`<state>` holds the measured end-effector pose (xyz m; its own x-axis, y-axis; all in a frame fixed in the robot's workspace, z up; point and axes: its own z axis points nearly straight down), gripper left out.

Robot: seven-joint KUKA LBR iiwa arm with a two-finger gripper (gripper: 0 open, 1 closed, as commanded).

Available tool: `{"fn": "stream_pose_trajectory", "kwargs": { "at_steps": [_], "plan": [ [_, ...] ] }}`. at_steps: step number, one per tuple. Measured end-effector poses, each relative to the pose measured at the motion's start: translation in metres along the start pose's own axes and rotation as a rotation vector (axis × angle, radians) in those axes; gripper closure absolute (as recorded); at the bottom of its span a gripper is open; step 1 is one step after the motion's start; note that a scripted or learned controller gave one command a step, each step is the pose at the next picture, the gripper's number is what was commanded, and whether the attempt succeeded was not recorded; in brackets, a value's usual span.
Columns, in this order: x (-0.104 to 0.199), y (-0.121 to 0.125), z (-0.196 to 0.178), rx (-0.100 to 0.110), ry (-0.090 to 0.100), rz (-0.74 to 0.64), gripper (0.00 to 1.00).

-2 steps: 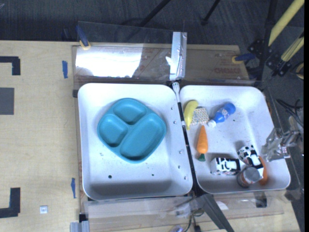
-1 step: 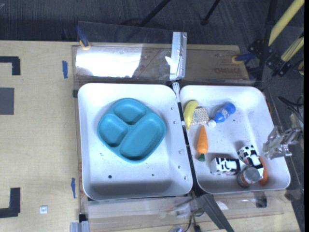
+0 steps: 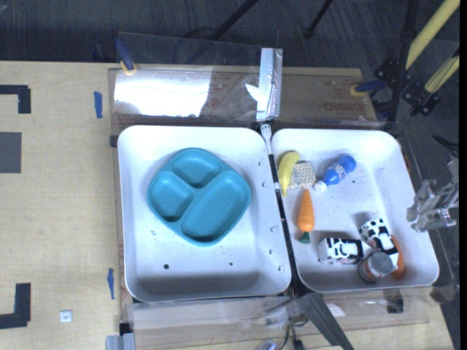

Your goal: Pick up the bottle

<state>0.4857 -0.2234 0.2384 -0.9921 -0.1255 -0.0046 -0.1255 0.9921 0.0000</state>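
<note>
Meanwhile, the blue bottle [image 3: 338, 170] lies tilted in the right bin [image 3: 379, 146], near its far wall, just beside a yellow banana [image 3: 287, 168] and above an orange carrot [image 3: 305, 211]. Outside the bin's right rim, the gripper [image 3: 432, 208] hangs; its finger state cannot be told.

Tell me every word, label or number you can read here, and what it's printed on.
Faint reddish print on the clear sheet behind the bins: too blurred to read.
Bottle: a white label, no legible text.
Black-and-white cartons: pattern, no readable words.
Nothing can be read for certain.
</note>
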Motion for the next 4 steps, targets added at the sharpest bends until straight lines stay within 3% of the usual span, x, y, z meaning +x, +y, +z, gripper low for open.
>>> {"fn": "stream_pose_trajectory", "kwargs": {
  "at_steps": [1,2,3,4],
  "plan": [
    [-0.007,0.0,-0.006,0.0,0.0,-0.168,1.0],
    [-0.004,0.0,0.0,-0.003,0.003,-0.448,1.0],
    [-0.01,-0.001,-0.012,-0.003,-0.001,-0.871,1.0],
    [0.004,0.001,-0.016,-0.006,0.002,-1.082,1.0]
  ]
}}
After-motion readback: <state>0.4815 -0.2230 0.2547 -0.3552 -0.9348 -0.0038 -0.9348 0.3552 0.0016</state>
